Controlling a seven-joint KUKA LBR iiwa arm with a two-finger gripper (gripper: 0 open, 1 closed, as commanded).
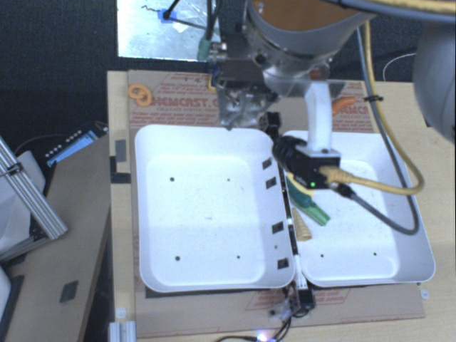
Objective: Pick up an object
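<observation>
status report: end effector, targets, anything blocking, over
end effector above far rim of left bin. green piece, tan piece in right bin near shared edge. neither picked yet.

The left bin offers me a wide bare floor, with only its raised rim to clear. In the right bin the near and right-hand floor lies open. A green thing and a tan piece, perhaps touching, crowd its wall beside the seam, where black clips stand.
</observation>
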